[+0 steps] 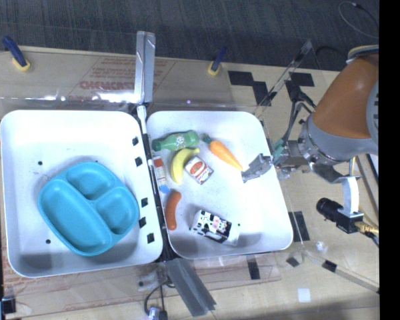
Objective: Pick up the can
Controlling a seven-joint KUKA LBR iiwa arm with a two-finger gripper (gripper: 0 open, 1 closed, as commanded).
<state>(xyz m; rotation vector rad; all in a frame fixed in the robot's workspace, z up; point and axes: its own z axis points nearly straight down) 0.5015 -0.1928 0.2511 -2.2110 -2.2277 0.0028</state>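
The can (199,170), small with a red and white label, lies on its side in the middle of the right bin (253,215). It touches the banana (179,163) on its left. My gripper (256,167) hangs over the right side of that bin, a short way to the right of the can and apart from it. It is just below the tip of the carrot (225,154). The grey arm with its orange band (343,109) reaches in from the right.
The right bin also holds a green bottle (177,141), a red-orange sausage (172,209) and a black-and-white carton (212,226). A blue divided plate (87,207) lies in the left bin (27,145). A divider wall (145,172) separates the bins.
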